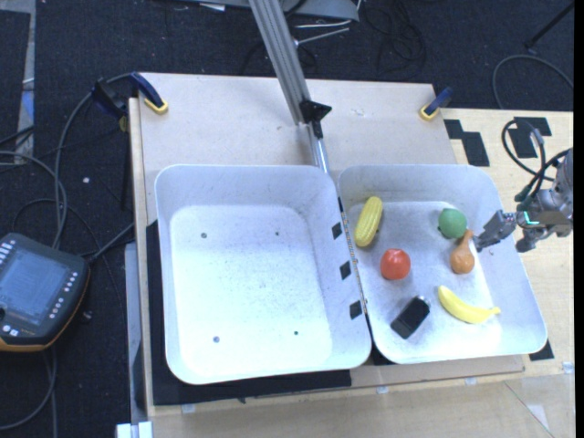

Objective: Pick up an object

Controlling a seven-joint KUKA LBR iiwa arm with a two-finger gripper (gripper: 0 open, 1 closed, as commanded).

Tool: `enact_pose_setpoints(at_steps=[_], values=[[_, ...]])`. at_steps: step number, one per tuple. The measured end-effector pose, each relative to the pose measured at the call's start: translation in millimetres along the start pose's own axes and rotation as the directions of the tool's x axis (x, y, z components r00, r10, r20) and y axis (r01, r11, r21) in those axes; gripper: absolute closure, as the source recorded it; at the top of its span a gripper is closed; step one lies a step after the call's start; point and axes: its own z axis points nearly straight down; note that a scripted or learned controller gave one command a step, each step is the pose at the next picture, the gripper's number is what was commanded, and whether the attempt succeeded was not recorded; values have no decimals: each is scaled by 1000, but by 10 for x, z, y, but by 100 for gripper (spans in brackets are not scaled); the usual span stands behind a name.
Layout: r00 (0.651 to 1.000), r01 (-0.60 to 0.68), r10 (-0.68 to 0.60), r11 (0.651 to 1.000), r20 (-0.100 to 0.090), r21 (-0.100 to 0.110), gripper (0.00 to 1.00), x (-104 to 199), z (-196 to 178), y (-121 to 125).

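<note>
The right bin (415, 194) holds a yellow corn cob (368, 221), a red tomato (394, 264), a green round fruit (452, 222), an orange pear-shaped piece (463, 255), a yellow banana (467, 306) and a small black block (411, 317). My gripper (512, 234) hangs over that bin's right rim, just right of the green fruit and the orange piece. Its fingers stand apart and nothing is between them.
The left bin (246, 272) sits beside the right one, with a black-marked divider edge (347, 263) between them. A slanted metal pole (287, 57) rises behind the bins. Yellow-tipped clamps (151, 99) sit at the bench's back corners. A control pendant (32, 290) lies on the floor at left.
</note>
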Motion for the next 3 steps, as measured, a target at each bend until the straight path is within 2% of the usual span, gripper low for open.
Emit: enact_pose_setpoints(at_steps=[1, 2, 3], values=[[1000, 0, 0, 1000, 0, 0, 0, 0, 0, 0], [1000, 0, 0, 1000, -1, 3, 0, 32, 440, -56], [1000, 0, 0, 1000, -1, 4, 0, 62, 901, 13]])
